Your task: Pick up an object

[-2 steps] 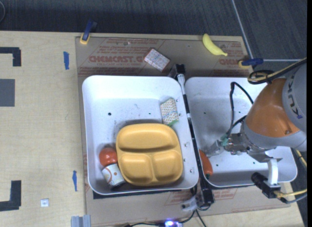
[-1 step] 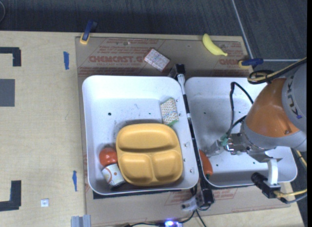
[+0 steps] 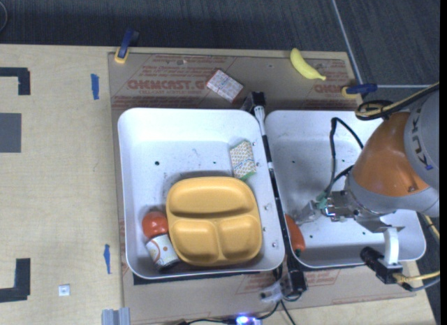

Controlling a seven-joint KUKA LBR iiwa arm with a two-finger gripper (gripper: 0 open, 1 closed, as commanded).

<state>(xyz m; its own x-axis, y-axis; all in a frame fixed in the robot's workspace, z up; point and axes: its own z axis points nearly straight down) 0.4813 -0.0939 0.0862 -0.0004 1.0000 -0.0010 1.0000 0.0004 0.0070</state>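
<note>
You see two white bins side by side on the surface. The left bin (image 3: 133,177) holds a yellow divided tray (image 3: 213,219), an orange-and-white object (image 3: 158,236) touching its left edge, and a patterned packet (image 3: 242,158). The pincer (image 3: 323,207) sits low in the right bin (image 3: 293,135), near an orange piece (image 3: 295,236) at its left wall.

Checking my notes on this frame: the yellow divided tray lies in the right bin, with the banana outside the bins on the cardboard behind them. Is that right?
One thing is off. The camera view shows the yellow divided tray lying in the left bin, not the right bin. The rest holds: the banana lies outside the bins on the cardboard behind them.
</note>
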